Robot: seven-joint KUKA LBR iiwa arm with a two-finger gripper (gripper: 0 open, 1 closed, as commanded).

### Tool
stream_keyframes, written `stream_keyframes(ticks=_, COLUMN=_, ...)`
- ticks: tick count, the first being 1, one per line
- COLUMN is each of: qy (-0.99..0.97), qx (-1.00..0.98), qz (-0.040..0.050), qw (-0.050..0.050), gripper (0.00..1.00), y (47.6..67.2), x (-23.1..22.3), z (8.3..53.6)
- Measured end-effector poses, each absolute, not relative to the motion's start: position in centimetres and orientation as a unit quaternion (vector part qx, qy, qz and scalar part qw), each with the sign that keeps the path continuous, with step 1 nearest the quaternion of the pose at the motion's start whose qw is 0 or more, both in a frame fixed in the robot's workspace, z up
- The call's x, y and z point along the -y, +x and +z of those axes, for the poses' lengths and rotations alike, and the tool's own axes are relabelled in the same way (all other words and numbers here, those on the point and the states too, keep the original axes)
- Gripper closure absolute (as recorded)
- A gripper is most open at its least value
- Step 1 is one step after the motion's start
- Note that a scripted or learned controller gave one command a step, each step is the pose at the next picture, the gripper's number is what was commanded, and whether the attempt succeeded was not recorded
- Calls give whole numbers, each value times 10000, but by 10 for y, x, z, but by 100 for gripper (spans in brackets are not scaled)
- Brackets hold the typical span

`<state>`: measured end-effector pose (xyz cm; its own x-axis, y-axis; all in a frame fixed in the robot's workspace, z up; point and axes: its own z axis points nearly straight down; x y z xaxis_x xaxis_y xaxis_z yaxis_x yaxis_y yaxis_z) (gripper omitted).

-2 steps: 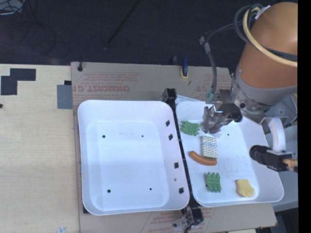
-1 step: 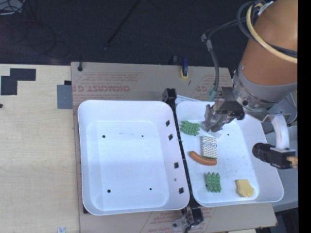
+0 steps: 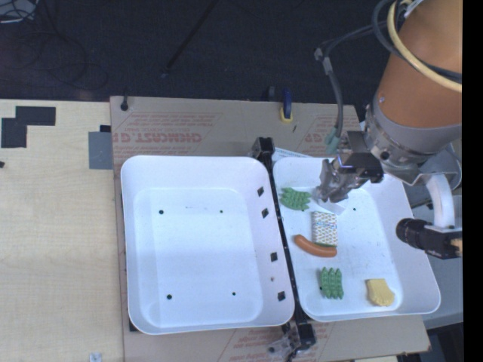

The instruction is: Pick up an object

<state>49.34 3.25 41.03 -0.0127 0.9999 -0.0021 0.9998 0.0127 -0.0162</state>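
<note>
Currently the gripper [image 3: 330,195] hangs over the upper part of the right bin [image 3: 411,292], its fingertips just above and beside the patterned white packet [image 3: 324,228] and near the upper green toy [image 3: 294,198]. Finger state: cannot tell from this slant; the metal tips blur together against the white floor, and nothing is visibly between them. Candidate objects all lie in the right bin: the packet mid-bin, a sausage-shaped orange piece [image 3: 315,246] touching or just below the packet's lower edge, a second green toy [image 3: 330,283] nearer the front, a yellow block [image 3: 380,292] toward the front right corner. The left bin [image 3: 136,240] holds no candidates. Risks, as I judge them: the tips sit between the upper green toy and the packet rather than squarely over either, so a straight descent could land on bare floor or clip one edge and push the piece aside. The packet looks flat (little for two fingers to bite on), so a close could slide over it. The orange piece lying against it could be dragged along or knocked. The centre divider [image 3: 269,202] stands near the upper green toy, and a try there risks a finger striking the wall.
</note>
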Motion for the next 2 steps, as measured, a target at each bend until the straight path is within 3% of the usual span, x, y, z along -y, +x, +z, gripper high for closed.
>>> stream_keyframes(ticks=1, qy=-7065, qx=7077, qz=-31, qw=-29, gripper=100, y=560, x=-57, z=495)
stream_keyframes(ticks=2, qy=-7059, qx=7083, qz=42, qw=35, gripper=100, y=479, x=-85, z=428)
